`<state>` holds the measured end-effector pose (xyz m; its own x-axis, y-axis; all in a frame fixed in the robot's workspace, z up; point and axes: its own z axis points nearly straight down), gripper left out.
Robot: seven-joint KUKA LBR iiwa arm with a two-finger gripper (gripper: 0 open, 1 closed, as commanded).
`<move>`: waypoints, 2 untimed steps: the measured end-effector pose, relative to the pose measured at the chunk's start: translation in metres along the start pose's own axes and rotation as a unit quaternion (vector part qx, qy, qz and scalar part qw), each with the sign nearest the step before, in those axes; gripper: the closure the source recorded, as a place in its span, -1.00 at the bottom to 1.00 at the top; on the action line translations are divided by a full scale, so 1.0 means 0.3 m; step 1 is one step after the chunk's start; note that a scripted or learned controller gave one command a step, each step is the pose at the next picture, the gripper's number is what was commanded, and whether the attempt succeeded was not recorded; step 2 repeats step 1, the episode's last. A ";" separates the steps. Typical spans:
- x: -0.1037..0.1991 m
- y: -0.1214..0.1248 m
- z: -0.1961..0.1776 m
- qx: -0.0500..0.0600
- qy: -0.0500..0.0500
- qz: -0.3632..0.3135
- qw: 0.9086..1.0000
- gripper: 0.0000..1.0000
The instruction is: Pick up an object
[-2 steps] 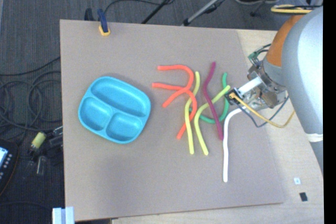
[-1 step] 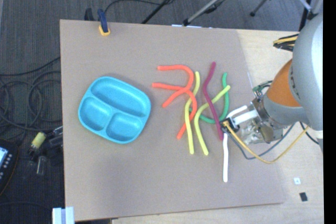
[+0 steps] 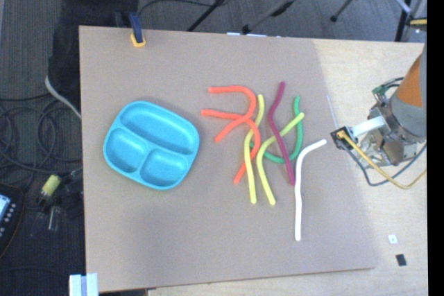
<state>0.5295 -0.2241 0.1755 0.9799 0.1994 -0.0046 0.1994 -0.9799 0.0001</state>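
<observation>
Surface (image 3: 208,246): one tan board taking up most of the view, with the arm's wrist at its right side. Plate (image 3: 152,123): blue, with three compartments, lying flat on the left half of the surface and well apart from everything else. Strands (image 3: 277,138): a loose tangle of thin bent lengths in orange, yellow, green and maroon, lying at the centre of the surface, crossing and overlapping one another. White strand (image 3: 299,204): it lies at the right edge of the tangle. Its upper end hooks toward the pincer, and its long lower run lies straight and clear of the others. Pincer (image 3: 385,142): near the right edge of the surface, just beside the hooked end of the white strand but not touching it. Whether it is open or closed cannot be told from this angle, and nothing is seen held. Clamp (image 3: 137,35): small, blue and yellow, on the far edge of the surface. Assessment: the white strand looks the easiest piece to take. It is judged light, soft and bendy, likely to droop at both ends when lifted and to roll or slide if nudged. The recommended hold is across the middle of the straight lower run, where no neighbour would be caught.
</observation>
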 end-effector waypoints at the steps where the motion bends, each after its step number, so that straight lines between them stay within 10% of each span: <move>1: 0.000 0.000 0.000 0.000 0.000 0.000 1.000 -1.00; 2: 0.000 0.000 0.000 0.000 0.000 0.000 1.000 -1.00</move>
